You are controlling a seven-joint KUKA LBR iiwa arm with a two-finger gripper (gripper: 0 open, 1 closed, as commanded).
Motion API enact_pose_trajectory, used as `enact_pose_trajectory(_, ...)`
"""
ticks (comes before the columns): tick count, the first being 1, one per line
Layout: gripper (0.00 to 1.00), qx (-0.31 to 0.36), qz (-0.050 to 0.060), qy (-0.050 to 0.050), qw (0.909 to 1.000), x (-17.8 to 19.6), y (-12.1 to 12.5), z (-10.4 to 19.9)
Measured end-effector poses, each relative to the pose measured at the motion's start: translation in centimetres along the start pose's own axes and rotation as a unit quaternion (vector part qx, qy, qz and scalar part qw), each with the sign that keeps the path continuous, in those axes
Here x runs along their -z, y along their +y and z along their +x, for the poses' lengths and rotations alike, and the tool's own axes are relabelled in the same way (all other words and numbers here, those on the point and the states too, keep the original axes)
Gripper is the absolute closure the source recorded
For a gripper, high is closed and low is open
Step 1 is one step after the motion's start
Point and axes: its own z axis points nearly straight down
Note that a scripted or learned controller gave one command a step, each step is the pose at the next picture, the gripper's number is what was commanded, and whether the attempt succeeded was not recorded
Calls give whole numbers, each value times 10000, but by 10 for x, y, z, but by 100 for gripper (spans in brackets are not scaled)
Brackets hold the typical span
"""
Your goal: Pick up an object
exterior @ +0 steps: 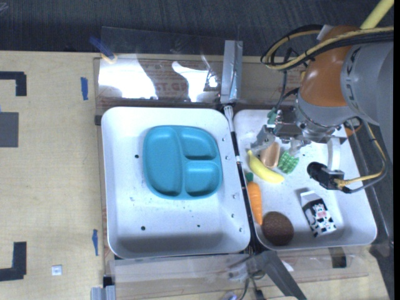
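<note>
At the front of the right bin (365, 227), nearest you, a brown round fruit (277, 226) is sitting beside a small black-and-white carton (319, 214). Just behind the fruit, an orange carrot (254, 200) is lying along the bin's left wall, and a yellow banana (264, 169) is lying slantwise just beyond the carrot's top. In the left bin (119, 186) you are looking at a teal divided plate (182, 161), sitting near the middle with nothing on it.

Farther back in the right bin, the gripper (282, 147) is hanging low over a tan piece (270, 155) and a green ridged piece (288, 162), which are lying close together just behind the banana. You cannot tell whether the claw is open or closed, or whether it is gripping either piece; the wrist is covering it. A black fitting (322, 174) on a yellow cable is hanging to the gripper's right. Beyond both bins, a clear panel (159, 77) is catching glare.
</note>
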Motion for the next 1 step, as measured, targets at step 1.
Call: enact_pose_trajectory(1,0,-181,7,0,9998,-64,-12,-51)
